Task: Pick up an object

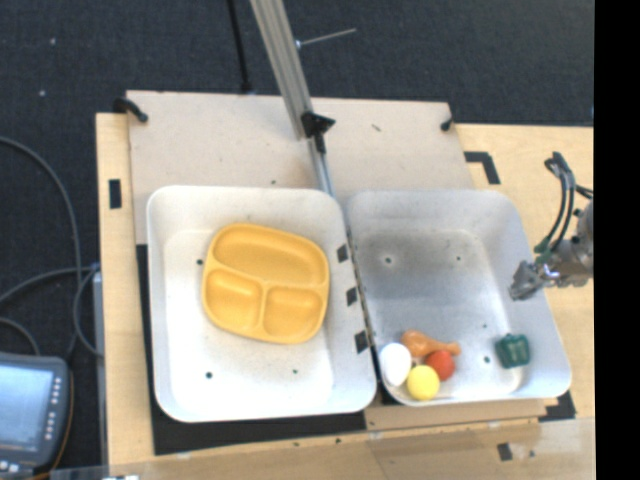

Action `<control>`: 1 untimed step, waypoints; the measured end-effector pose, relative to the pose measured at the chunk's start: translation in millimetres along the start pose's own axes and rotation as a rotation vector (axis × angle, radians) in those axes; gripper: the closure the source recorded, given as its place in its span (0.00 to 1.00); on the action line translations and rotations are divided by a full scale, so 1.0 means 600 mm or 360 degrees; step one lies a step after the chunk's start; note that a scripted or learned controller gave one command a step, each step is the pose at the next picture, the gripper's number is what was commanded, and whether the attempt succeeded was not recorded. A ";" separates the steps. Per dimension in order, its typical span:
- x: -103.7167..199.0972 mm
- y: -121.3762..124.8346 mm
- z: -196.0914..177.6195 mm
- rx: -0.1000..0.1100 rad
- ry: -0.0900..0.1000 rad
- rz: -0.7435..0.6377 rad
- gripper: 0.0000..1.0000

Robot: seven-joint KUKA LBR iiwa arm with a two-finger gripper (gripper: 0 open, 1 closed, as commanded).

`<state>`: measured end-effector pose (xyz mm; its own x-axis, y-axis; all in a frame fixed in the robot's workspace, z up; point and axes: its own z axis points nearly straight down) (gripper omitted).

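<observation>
You have two shallow white plastic bins, the left bin (pixel 180 368) plain and the right bin (pixel 430 258) smudged grey across its floor. Your left one carries a yellow-orange three-compartment plastic tray (pixel 266 282). Your right one shows a white egg-shaped piece (pixel 395 363), a yellow ball-shaped piece (pixel 423 382), a red rounded piece (pixel 442 365), an orange irregular piece (pixel 428 345) and a green blocky piece (pixel 513 350).

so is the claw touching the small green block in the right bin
Apart. The camera view shows the claw at the bin's right rim, with bare white bin floor between it and the small green block lower down.
</observation>
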<state>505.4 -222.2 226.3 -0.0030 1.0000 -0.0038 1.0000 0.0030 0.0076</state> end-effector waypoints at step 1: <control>-0.003 0.003 -0.033 0.0004 0.0002 0.0000 1.00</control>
<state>506.8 -223.7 246.0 -0.0033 1.0000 -0.0027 1.0000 0.0033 0.0049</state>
